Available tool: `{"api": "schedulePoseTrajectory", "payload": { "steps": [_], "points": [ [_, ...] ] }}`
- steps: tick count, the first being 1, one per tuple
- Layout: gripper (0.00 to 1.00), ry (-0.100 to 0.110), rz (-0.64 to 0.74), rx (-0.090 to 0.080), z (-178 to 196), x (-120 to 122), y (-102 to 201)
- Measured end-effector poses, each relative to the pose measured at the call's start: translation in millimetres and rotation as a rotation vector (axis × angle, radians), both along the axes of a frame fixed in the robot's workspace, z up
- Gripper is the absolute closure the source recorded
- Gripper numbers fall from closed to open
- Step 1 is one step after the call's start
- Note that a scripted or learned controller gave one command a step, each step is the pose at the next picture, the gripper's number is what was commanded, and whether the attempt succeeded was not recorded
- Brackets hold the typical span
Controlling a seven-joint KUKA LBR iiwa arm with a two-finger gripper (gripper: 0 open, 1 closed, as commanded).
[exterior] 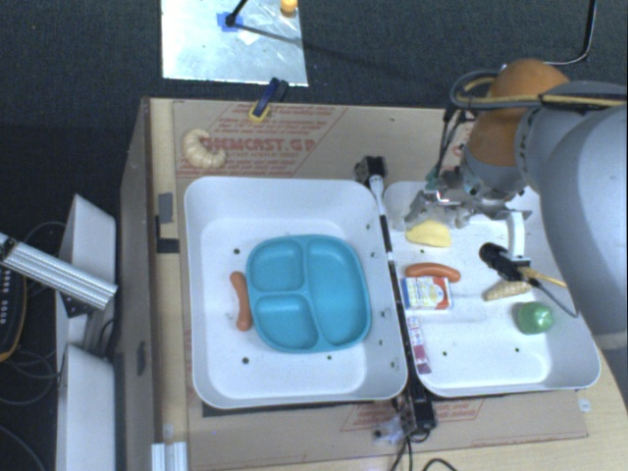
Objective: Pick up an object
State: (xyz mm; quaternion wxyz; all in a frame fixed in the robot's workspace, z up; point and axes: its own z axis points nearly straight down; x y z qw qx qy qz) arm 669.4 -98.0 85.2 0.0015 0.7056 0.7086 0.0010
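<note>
Camera view: pincer (439, 207) low over the yellow piece (429, 234) in the right bin (564, 361).
You look to be at the approach step; nothing is lifted yet. I cannot tell whether the pincer is spread or closed. The yellow piece lies at the bin's far left corner, just above the sausage (433, 271). Next you need a straight descent, a firm close, then a lift.

the arm (579, 155) hides the right bin's (491, 361) far corner, and the hand's (442, 209) tips blur together
</note>
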Motion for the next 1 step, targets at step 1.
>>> {"api": "schedulePoseTrajectory", "payload": {
  "steps": [1],
  "points": [
    [0.0, 0.001, 0.0, 0.001, -0.4, -0.3, 12.6]
  ]
}}
